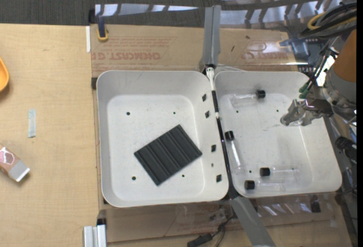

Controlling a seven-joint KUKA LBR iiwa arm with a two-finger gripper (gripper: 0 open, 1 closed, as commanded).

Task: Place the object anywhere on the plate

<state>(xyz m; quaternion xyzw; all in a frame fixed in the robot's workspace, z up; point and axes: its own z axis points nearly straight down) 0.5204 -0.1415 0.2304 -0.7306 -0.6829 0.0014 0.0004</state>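
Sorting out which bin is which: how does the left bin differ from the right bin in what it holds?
The left bin holds one dark ribbed plate, lying flat and askew; the right bin holds several clear tubes with black caps, scattered along its edges. The hand is over the right bin, not the left. Both are shallow, white and about the same size.

dark grey ribbed plate (168, 154), white bins (108, 126), clear black-capped tubes (278, 172), tan bench (45, 70)

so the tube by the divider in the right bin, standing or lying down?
Lying down. The clear tube rests flat on the right bin floor, parallel to the divider, black cap toward the far end.
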